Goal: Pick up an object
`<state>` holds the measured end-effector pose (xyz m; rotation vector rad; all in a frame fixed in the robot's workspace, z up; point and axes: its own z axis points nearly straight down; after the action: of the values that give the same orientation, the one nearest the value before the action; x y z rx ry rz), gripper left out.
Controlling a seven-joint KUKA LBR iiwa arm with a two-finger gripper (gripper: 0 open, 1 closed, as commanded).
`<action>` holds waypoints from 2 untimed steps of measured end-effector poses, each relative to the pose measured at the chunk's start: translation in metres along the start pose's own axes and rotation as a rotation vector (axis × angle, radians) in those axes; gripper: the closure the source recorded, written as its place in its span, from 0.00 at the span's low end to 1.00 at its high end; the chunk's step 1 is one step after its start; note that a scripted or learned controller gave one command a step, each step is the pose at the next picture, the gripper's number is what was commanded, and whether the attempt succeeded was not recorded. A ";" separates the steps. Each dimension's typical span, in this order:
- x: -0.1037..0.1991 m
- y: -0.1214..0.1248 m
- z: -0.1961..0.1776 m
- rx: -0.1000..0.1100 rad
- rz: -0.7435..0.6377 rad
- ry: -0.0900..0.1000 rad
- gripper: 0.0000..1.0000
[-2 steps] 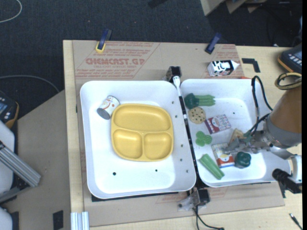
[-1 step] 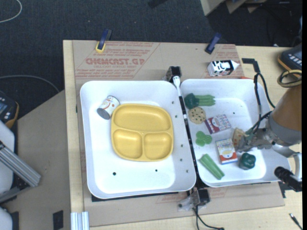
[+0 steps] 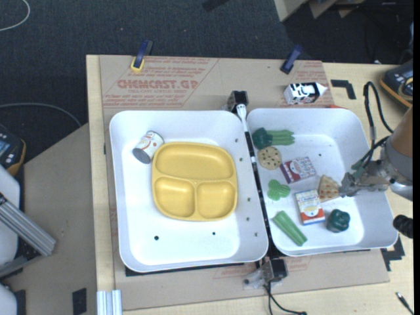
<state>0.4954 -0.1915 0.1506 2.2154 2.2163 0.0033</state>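
Observation:
The right bin [image 3: 348, 126] holds several toy items: a green leafy piece [image 3: 272, 138], a cookie [image 3: 269, 157], a small red and white box [image 3: 298, 169], a light green lump [image 3: 278, 189], a red carton [image 3: 308, 207], a green stalk [image 3: 289, 228], a dark green pepper [image 3: 338, 220] and a tan wedge [image 3: 327, 188]. My gripper [image 3: 348, 184] reaches in from the right, low over this bin. Its tip is right beside the tan wedge, at the wedge's right edge. I cannot tell if it touches the wedge.
The left bin [image 3: 131, 195] carries a yellow divided plate [image 3: 195, 181] and a small tipped cup [image 3: 147, 146] at its back left. A black and white object [image 3: 305, 92] lies on the bench behind the right bin. Cables hang near the arm at the right.

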 end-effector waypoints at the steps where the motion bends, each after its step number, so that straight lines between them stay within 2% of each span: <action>1: -0.005 -0.005 -0.060 -0.001 0.000 0.000 1.00; 2: -0.006 -0.004 -0.075 0.002 0.000 0.001 1.00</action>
<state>0.4912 -0.1970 0.2260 2.2164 2.2183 0.0023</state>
